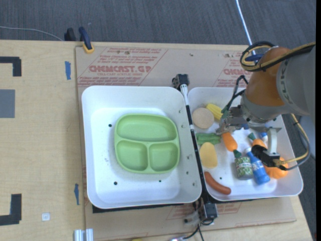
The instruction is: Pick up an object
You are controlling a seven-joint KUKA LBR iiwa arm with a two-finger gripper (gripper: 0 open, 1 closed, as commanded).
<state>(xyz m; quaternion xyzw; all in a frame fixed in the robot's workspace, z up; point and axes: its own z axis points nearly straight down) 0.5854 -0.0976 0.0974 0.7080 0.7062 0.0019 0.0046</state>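
Observation:
My gripper (226, 121) hangs low over the middle of the right bin (293, 185), under the grey arm with the orange band. Just below it lies an orange carrot-like piece (229, 142); whether they touch I cannot tell. To its left are a tan round disc (203, 118) and a yellow corn piece (214, 110). A green piece (208, 138), a pale yellow piece (208, 155) and a red-brown sausage (217, 184) lie along the bin's left side. A small green bottle (244, 165) and a blue bottle (259, 170) lie at the lower right.
The left bin (95, 134) holds a green divided plate (147, 143). More orange pieces (277, 172) sit under the arm's cable at the right bin's far right. A black clamp (180, 80) stands at the top between the bins.

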